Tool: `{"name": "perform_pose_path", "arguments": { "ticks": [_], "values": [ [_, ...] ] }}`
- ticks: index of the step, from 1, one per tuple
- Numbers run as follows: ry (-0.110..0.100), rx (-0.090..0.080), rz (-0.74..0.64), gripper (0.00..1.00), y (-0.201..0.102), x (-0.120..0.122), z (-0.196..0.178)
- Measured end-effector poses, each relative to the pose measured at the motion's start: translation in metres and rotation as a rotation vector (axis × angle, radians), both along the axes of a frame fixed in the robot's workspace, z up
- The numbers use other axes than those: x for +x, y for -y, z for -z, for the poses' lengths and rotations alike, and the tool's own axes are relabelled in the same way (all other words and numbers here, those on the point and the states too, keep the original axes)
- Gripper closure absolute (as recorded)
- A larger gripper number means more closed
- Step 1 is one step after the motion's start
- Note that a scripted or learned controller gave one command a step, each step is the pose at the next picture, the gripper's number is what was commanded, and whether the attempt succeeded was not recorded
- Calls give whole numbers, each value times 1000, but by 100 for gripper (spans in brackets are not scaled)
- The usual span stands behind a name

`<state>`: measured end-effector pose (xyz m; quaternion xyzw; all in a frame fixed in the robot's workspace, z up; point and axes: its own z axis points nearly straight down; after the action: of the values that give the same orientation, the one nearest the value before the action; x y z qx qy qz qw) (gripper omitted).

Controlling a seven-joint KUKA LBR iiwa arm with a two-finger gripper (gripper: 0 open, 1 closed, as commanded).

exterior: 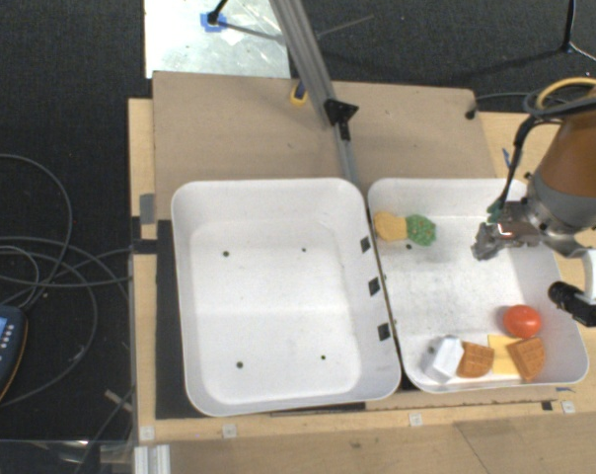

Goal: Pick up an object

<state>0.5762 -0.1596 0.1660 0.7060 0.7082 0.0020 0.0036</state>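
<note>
So you're basically at the start here, nothing has been picked up as far as I can see. Every object sits on the floor of the right bin point(446, 294), and the left bin point(278, 294) next to it has nothing for you to go after.

Where the stuff is: there's a yellow and green piece point(406, 229) up in the right bin's far corner, right by the wall it shares with the left bin. The rest is bunched along the right bin's near edge: a red ball point(521, 320) toward the near right corner, and just in front of it a yellow flat piece point(502, 348) with two brown waffle-looking pieces point(476, 360) on either side of it, touching or overlapping it. A white and grey item point(440, 357) sits just beside the left waffle piece.

The tool point(488, 242) is over the far right part of the right bin, hanging off the grey and orange arm point(574, 166). It's well apart from the red ball and the near-edge pile, and also apart from the yellow and green piece. From this angle you honestly can't tell whether it's spread or pinched, it's just a small dark blob. Nothing visibly sits in it, and it doesn't look to be touching any object.

What's left: pretty much everything. You need to get over a target, come down, grab, lift.
</note>
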Motion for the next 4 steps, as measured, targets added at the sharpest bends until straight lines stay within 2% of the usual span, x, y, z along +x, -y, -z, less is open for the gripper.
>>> {"name": "perform_pose_path", "arguments": {
  "ticks": [1,2,4],
  "values": [
    [-1,0,-1,100,0,-8,-52],
    [-1,0,-2,100,0,-6,-97],
    [-6,5,-9,100,-110,8,-92]
  ]
}}
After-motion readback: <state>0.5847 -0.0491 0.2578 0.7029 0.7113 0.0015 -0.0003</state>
